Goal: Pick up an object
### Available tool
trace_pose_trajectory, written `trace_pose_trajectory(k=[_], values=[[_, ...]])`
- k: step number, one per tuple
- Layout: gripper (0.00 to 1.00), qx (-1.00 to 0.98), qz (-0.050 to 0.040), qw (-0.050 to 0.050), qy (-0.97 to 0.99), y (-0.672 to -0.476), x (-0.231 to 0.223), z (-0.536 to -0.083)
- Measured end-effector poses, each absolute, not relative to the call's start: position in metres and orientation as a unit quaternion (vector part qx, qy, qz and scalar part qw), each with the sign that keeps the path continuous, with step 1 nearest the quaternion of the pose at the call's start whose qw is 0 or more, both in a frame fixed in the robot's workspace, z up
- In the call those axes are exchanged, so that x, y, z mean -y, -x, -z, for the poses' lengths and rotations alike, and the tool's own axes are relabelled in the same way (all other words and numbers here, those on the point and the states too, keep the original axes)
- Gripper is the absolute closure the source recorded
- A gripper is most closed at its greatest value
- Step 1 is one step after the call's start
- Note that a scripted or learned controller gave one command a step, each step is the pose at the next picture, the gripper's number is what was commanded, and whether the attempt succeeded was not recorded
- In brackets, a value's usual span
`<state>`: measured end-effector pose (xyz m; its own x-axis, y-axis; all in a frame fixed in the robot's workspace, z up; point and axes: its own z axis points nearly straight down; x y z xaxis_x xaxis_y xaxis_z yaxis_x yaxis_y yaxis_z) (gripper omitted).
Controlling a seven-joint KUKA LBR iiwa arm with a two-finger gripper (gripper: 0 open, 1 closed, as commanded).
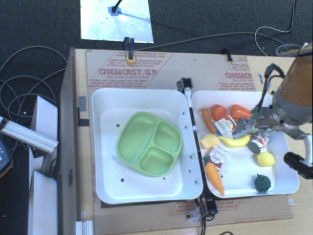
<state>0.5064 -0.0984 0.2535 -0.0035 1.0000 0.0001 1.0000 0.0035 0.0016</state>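
Down in the right bin [293,182], the gripper [243,128] hangs just above the banana [234,141], its grip state impossible to tell.

Dark carpet floor [39,18] surrounds the bench [161,65], whose top is brown board printed with red lettering. At 12 o'clock a pale square sheet [116,13] lies on the floor. Loose cables [24,89] coil at 9 o'clock beside white boxes [44,116].
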Motion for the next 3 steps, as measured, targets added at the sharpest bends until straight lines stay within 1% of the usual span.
trace_pose_trajectory(k=[1,2,3], values=[[0.0,-0.708,0.0,0.0,-0.706,-0.56,0.065,-0.184],[0.0,-0.709,-0.0007,0.001,-0.706,-0.645,0.078,-0.185],[0.0,-0.708,-0.003,0.004,-0.706,-0.647,0.085,-0.089]])
